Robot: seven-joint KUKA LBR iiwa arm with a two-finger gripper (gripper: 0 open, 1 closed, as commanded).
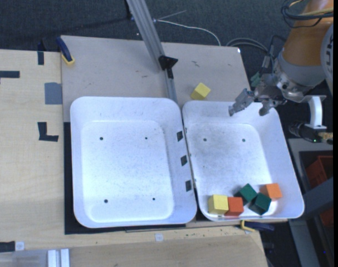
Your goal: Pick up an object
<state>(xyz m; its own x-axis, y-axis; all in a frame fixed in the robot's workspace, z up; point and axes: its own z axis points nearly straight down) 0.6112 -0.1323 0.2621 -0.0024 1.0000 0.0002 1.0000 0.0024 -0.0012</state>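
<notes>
Several small blocks lie together at the near edge of the right bin: a yellow block, an orange-red block, two dark green blocks and an orange block. My gripper hovers over the far right corner of that bin, well away from the blocks. Its two fingers stand apart, open, with nothing between them.
The left bin sits beside the right one. A lone yellow block rests on the bench behind the bins. A grey metal post slants down to a black clamp between the bins. Cables lie at the back right.
</notes>
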